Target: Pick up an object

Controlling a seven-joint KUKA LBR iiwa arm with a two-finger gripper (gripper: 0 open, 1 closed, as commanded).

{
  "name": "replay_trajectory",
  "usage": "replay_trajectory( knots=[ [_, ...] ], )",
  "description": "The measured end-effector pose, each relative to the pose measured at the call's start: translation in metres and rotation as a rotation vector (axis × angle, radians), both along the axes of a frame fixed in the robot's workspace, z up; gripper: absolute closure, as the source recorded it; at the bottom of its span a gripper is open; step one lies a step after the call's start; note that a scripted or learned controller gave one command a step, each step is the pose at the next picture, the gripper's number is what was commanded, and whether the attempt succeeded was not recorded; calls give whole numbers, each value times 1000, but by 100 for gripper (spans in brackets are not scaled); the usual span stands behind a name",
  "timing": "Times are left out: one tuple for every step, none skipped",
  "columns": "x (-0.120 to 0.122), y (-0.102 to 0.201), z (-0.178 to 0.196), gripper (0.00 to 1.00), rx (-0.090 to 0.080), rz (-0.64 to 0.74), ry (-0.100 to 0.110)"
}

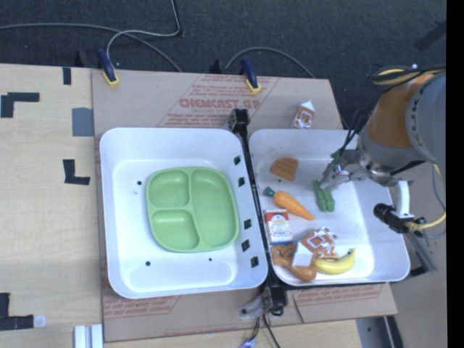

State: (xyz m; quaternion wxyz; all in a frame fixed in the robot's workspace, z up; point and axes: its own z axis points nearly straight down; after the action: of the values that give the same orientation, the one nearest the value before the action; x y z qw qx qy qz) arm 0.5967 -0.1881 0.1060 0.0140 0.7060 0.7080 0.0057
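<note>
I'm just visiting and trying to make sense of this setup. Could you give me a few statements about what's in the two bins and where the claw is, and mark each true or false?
1. The light green divided plastic plate lies in the left white bin. True.
2. The yellow banana lies on that plate. False: it lies in the right white bin, near its front edge.
3. The claw is over the right bin, beside the dark green pickle-shaped toy. True.
4. The orange carrot with a green top lies outside both bins. False: it lies in the right bin.
5. A small white and orange carton stands on the brown cardboard behind the right bin. True.
</note>
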Motion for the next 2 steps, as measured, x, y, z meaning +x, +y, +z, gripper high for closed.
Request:
replay_trajectory(
  knots=[
    [-2, 0, -2, 0, 1, 0, 5],
    [-20, 18, -19, 0, 8, -2, 22]
  ],
)
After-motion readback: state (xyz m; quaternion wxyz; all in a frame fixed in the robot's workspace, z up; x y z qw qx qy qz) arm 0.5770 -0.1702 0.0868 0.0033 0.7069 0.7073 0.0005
